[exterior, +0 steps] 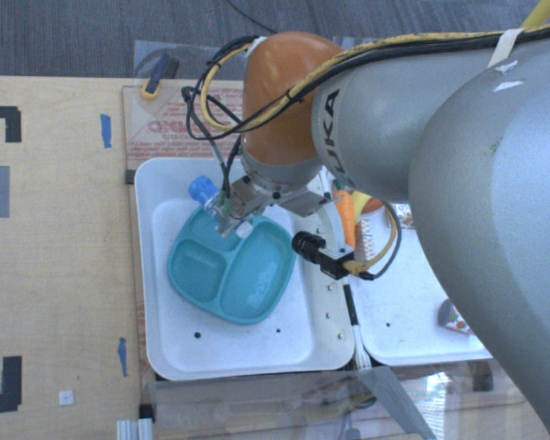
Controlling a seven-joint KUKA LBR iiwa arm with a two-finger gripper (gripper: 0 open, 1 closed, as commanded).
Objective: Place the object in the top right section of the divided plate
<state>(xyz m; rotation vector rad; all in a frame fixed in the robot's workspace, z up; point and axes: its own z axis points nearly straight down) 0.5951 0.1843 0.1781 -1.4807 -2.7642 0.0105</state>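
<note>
The arm (458,145) is the largest thing here: smooth grey metal, rounded, with one glossy orange band (280,94) above the wrist. It spreads over the upper right and hides much of the right bin (412,333), of which a lower strip and corner show. Black and yellow cables loop around the band.

Two shallow white bins sit side by side on the pale wooden desk (55,246). The left bin (165,337) is a rounded rectangle of smooth white plastic; its far rim passes under the wrist.

One teal plate (229,273) lies tilted in the left bin, a rounded plastic form with raised ridges dividing it into sections. Its upper edge is covered by the hand, so the count of sections is unclear.

The hand (227,211) hangs over the plate's upper edge. It is small, dark and cluttered; I cannot tell how it is set or whether it grips anything.

One small blue object (201,189), rounded and partly hidden, lies just beside the hand at the plate's upper left, in the left bin; whether it touches the plate is unclear.

In the right bin, an orange thing (348,211) peeks from under the arm, and one small item (452,316) is cut off by it.
</note>
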